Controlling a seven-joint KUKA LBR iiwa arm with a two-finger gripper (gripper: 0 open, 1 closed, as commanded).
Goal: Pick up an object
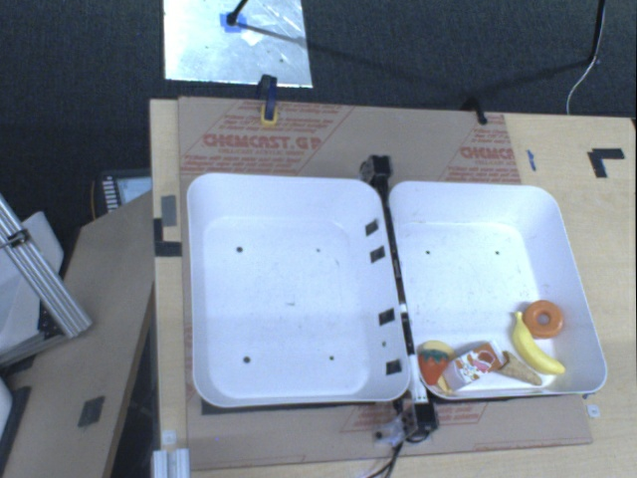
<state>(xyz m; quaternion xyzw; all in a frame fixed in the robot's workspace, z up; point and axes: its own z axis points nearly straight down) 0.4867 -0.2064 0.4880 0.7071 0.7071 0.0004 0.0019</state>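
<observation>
All the objects lie in the right bin (557, 227), and nothing is lifted, so I judge that the picking has not begun: the whole task is left, from the approach to the grasp and the raising. About the end effector I cannot tell if it is spread or pressed together, because the picture gives nothing to judge this from.

The things to pick are gathered in the near corner of the right bin, along its front wall. I count five of them:
- one banana (533, 347), yellow, curved, lying near the right side of the group;
- one orange ring (543, 317) (it looks like a small toy doughnut), just beside the upper end of the banana, perhaps touching it;
- one small packet (471, 364) with red and white print, in the middle of the group;
- one brown wedge (522, 370), between the packet and the banana, touching or nearly touching both;
- one round orange-red fruit (434, 359), at the left end, close to the wall between the bins.

There are two bins. The left bin (289, 287) carries only a few dark dots on its floor. Both bins stand on a brown board on the tabletop (617, 197).

The orange ring stands a little apart from the others, so I think it is the easiest choice; the packet and the wedge are crowded.
</observation>
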